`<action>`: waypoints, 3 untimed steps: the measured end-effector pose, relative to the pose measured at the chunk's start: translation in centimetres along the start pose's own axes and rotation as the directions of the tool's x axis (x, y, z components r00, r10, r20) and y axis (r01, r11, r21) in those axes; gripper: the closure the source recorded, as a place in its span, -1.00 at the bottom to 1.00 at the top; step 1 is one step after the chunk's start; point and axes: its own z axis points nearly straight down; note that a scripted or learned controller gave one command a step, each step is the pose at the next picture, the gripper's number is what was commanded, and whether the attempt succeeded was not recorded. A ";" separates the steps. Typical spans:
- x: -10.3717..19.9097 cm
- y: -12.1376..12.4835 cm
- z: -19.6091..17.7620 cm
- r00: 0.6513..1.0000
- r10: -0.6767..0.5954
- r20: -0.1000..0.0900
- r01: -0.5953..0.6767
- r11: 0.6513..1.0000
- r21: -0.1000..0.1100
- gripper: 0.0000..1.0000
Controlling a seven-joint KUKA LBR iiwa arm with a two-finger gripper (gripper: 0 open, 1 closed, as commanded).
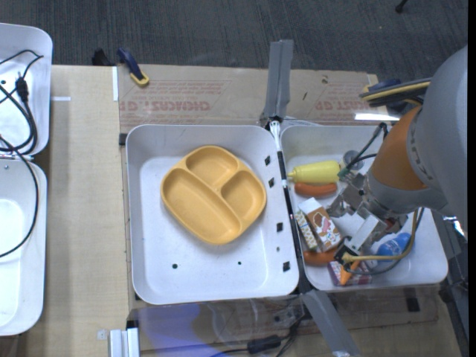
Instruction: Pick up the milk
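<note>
Jaws: whether they stand apart or together cannot be told; the gripper (358, 216) is a grey-and-white cluster seen from above, hanging low over the middle of the right bin (439, 262), with nothing visibly held in it.
Milk: a small carton (320, 229), lying in the right bin close to its left wall, about midway between the far and near edges, just beside the gripper on the gripper's left in the camera view.
Look: a brown and white printed box, with a small picture on the upper face too fine to read; it sits at a slant to the bin wall.
Handling: probably light and fairly stiff, a toy-sized carton with flat, smooth faces that could slide under a glancing touch; nothing suggests it is fragile.
Hold: best taken across its two long flat sides at mid-length, so that it does not pivot.
Neighbours: a red-orange sausage (315, 189) lies just beyond the carton's far end, with a yellow corn cob (315, 172) beyond that; an orange piece (318, 257) lies at the carton's near end, and crowding there may hamper a grasp.
Farther out: a pink and white box (343, 274) near the bin's near edge, a blue item (394, 245) toward its right side.
Left bin: a yellow divided plate (214, 193) at the centre of the left bin (149, 222).
</note>
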 end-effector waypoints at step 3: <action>-5.1 6.1 -13.2 0.986 0.169 0.000 -0.169 0.986 -0.001 -1.00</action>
